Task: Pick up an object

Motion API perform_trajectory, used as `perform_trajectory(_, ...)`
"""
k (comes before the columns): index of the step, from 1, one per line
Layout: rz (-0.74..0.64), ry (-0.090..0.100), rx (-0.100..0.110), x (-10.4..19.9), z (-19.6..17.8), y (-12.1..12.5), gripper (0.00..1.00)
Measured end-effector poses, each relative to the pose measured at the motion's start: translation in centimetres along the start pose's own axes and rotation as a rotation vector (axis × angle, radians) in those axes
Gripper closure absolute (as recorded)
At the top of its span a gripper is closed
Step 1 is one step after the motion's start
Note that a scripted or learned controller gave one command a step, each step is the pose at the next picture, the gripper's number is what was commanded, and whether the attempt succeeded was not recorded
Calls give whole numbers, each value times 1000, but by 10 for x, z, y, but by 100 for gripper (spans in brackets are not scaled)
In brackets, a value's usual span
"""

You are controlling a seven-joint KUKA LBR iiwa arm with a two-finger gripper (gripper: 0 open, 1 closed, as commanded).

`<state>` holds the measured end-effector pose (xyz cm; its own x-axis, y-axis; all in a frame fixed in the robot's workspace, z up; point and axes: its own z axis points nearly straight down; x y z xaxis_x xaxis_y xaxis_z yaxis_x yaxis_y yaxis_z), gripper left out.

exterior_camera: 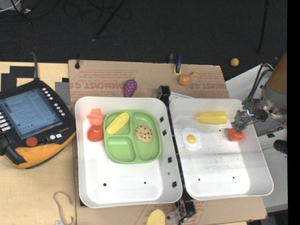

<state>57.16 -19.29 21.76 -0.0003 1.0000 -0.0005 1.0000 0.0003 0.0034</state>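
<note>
Where the right bin meets its far right wall, the end effector sits directly above a small red toy; I cannot tell its grip state. A yellow block and fried egg lie nearby.

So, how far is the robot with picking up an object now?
Done: the gripper has reached the right bin and sits just above the small red object. In hand: nothing visibly lifted. Left: grasping and raising it; whether the fingers have closed is unclear.
</note>
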Motion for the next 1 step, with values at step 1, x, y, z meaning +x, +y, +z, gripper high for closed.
perform_trajectory(1,0,1,3,-1,-10,0,100)
